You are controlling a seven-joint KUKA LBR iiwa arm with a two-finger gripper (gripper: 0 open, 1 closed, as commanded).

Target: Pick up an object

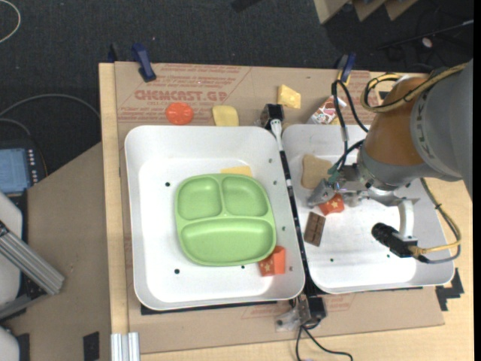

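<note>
White plastic bins, two, side by side on a cardboard sheet (225, 81).

Left bin (150, 164): green divided plate (224, 218) at centre. Bare floor along the left, near and far walls. Orange block (273, 262) touches the plate's near right corner, close to the right wall. Pale yellow piece (237, 171) at the plate's far rim, partly hidden behind it.

Right bin (353, 269): open floor across the near half. Its right side is covered by the grey arm (421, 134). Gripper (328, 194) low over the left half. Small red object (334, 205) right at its tip, touching or just beneath it. Whether the gripper is clenched, released or grasping cannot be told from this angle. Tan wedge (311, 170) just beyond the gripper, near the left wall. Brown block (314, 229) just to the near side of the gripper, also close to the left wall.

Outside the bins, far side: orange lump (179, 113), yellow piece (225, 116), yellow wedge (288, 96), and a red-and-white packet (325, 113) partly behind cables. Kinds too small to make out. Blue clamp (143, 62) on the sheet's far edge.
</note>
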